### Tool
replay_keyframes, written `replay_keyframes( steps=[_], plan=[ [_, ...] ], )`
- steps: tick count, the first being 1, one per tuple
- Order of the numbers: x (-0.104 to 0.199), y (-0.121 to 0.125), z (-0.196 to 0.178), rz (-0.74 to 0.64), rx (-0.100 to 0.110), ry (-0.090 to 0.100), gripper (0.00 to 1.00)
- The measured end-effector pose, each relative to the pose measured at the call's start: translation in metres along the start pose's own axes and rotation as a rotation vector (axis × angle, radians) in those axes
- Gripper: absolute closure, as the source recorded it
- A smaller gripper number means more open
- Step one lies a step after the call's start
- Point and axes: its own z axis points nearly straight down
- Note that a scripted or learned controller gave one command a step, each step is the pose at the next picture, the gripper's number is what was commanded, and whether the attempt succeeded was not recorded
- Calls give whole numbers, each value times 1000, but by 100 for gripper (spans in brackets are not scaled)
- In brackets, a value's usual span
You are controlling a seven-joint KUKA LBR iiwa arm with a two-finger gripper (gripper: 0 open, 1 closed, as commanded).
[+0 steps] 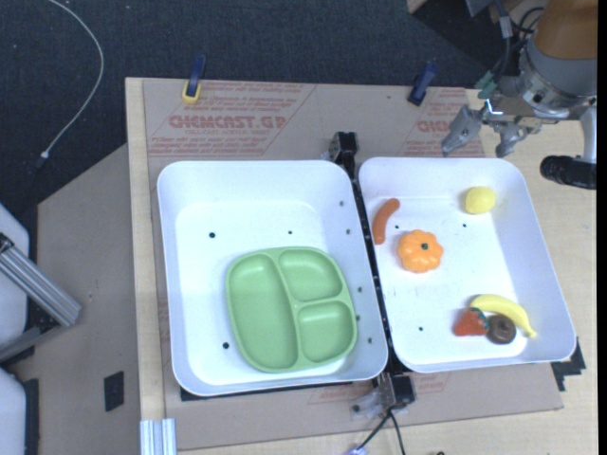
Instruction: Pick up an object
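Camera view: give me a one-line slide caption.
End effector open above right bin holding toy food; green divided plate in left bin.

Robotics lab — clamped bench board, white bins.

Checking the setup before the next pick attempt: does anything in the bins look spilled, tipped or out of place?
Nothing stands out. The green divided plate lies flat in the left bin. In the right bin, the lemon, pumpkin and sausage lie apart; the banana, strawberry and brown donut huddle together. The gripper hangs open above the bin's far edge.
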Motion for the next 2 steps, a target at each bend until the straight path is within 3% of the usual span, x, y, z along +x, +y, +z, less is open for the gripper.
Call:
replay_keyframes(
  steps=[1, 2],
  plan=[
    [0, 0, -1, 0, -2, 0, 0],
    [7, 3, 56, -1, -1, 0, 0]
  ],
)
